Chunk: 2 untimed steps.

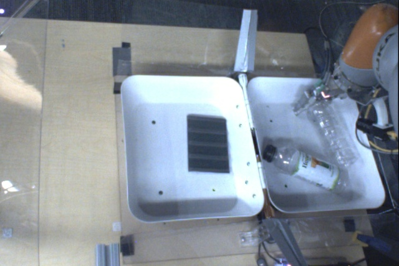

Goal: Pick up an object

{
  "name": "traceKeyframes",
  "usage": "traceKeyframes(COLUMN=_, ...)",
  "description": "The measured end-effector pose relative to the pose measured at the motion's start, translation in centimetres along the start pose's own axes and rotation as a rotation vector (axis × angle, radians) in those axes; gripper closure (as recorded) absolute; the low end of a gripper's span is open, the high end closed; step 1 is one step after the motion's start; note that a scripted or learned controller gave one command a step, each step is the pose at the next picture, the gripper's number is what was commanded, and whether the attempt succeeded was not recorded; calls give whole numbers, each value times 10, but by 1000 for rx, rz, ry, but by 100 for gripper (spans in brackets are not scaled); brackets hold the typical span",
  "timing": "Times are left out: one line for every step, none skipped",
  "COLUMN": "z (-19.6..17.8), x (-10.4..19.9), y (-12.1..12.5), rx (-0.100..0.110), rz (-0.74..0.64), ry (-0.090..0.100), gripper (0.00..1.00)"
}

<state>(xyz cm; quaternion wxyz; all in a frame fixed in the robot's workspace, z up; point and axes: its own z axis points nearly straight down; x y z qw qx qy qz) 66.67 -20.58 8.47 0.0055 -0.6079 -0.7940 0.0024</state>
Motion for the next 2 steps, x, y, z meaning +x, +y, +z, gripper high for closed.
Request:
traceKeyframes(z=-14, x=1, y=5, rx=-18, rz=-7, ry=-9, gripper=100)
traceKeyframes(z=-90, x=79, y=25, rx=-18, rz=-226, ry=-11, gripper=100)
